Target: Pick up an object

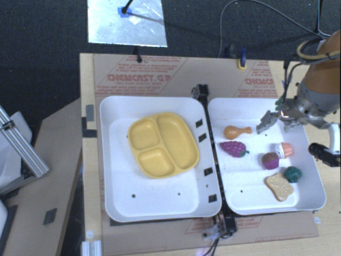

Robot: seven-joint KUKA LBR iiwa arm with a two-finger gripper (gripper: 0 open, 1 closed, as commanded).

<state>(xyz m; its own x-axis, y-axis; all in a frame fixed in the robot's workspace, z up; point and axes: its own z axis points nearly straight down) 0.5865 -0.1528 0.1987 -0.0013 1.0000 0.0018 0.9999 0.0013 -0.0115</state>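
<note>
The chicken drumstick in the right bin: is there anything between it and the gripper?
Nothing visible does. The chicken drumstick lies on bare floor of the right bin, and the gripper hangs just to its right. The grapes sit apart, nearer the camera, out of the path.

dark carpet floor, wooden bench, foil sheet

Illumination even and moderately bright, from overhead. Both white bins read clean, with slight overexposure on the rims. A reflective sheet at the far side shows patchy glare. Shadows under the yellow divided plate and toy foods are soft and short. Dark surround underexposed. Focus slightly soft throughout; moderate grain.
</note>
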